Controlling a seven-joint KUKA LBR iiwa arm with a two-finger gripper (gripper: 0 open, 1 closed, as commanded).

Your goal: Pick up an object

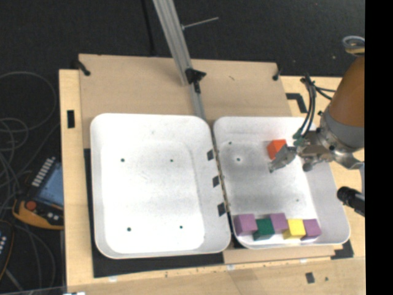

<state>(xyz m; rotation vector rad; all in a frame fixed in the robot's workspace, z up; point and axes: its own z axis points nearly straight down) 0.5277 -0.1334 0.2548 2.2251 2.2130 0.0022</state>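
Pincer [296, 160] hangs beside the orange block [276, 147]; whether its tips are parted, I cannot tell. Nothing looks lifted yet.

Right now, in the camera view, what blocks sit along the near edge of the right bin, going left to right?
Purple block → green block → second purple block → yellow block → third purple block.
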